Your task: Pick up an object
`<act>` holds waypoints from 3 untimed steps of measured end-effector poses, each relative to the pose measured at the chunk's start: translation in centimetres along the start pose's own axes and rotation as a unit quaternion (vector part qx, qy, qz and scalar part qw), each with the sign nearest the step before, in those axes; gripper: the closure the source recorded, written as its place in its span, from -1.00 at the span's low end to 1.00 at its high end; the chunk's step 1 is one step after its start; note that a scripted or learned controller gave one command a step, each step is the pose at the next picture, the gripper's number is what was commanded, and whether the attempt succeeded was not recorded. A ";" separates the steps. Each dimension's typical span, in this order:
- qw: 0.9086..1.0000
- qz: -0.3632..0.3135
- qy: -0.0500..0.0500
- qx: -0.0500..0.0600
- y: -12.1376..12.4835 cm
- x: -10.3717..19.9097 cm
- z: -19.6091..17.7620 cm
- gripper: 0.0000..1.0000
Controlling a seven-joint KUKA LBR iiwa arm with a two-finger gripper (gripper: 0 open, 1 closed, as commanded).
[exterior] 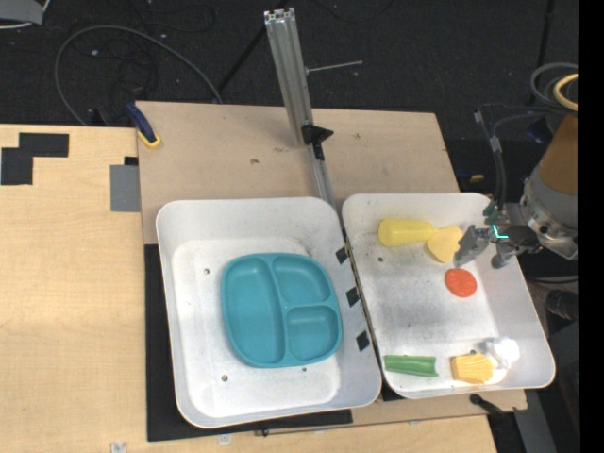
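Observation:
In the right bin [415, 333] lie a yellow bottle-like piece [406, 232], a pale yellow chunk [444, 245], a flat orange-red disc [461, 283], a green stick [411, 365], a yellow corn-like piece [472, 370] and a small white object [503, 351]. My gripper [483, 248] hangs at the bin's upper right, just right of the pale yellow chunk and above the disc. Its two dark fingers [468, 244] stand apart with nothing between them.
The left bin [189, 243] holds a teal divided plate [280, 308]. A metal post [293, 74] rises behind the bins. The light wood bench lies to the left, and cables trail over the dark floor at the back.

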State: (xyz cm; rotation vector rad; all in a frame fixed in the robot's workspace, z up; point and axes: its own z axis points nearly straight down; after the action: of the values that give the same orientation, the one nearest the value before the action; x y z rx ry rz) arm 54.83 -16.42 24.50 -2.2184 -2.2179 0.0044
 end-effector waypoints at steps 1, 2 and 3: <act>1.000 0.000 0.000 -0.001 0.1 0.0 -0.1 -1.00; 1.000 0.000 0.000 0.001 0.5 -0.8 4.9 -1.00; 1.000 0.000 0.001 0.001 1.2 -0.2 10.8 -1.00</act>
State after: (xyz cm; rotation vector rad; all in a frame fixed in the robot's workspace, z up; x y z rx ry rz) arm 55.93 -16.57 13.73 -2.2160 -2.2168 0.0060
